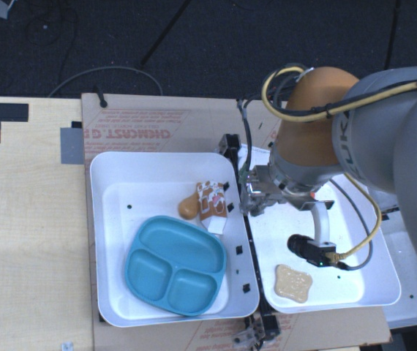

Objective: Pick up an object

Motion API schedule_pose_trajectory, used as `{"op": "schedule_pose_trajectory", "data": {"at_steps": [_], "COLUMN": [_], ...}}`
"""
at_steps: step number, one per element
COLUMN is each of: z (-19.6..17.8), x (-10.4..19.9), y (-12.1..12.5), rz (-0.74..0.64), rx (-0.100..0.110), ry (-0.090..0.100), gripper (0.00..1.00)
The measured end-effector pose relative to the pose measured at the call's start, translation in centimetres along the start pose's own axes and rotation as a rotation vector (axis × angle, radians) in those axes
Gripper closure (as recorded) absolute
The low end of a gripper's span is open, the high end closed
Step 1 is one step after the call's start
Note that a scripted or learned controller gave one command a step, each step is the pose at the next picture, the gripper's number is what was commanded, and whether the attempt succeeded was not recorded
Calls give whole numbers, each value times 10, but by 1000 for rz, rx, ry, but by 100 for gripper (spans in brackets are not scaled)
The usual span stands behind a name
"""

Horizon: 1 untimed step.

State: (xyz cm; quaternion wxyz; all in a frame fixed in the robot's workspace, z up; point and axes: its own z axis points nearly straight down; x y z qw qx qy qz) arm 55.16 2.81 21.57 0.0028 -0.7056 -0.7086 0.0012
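**At the bins' shared wall (250,263): gripper (254,196) state unclear**

Over this wall between the left white bin (110,232) and the right white bin (373,269) hangs the gripper; I cannot tell if it is open or closed. Just left of it lies a small brown-and-white patterned packet (211,199), touching an orange-brown round lump (188,208). Lower left sits a blue three-compartment plastic plate (175,265). Lower right lies a beige toast-like slice (293,283).

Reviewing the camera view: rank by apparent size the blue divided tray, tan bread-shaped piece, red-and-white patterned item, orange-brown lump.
1. blue divided tray, clearly largest.
2. tan bread-shaped piece and red-and-white patterned item: look about alike, not ranked.
3. orange-brown lump, smallest.
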Motion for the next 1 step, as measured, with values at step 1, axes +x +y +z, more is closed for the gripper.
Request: {"op": "schedule_pose_trajectory", "data": {"at_steps": [1], "z": [-9], "x": [57], "y": [-14], "rz": [-1], "rx": [-1], "ry": [0], "gripper": [100]}}
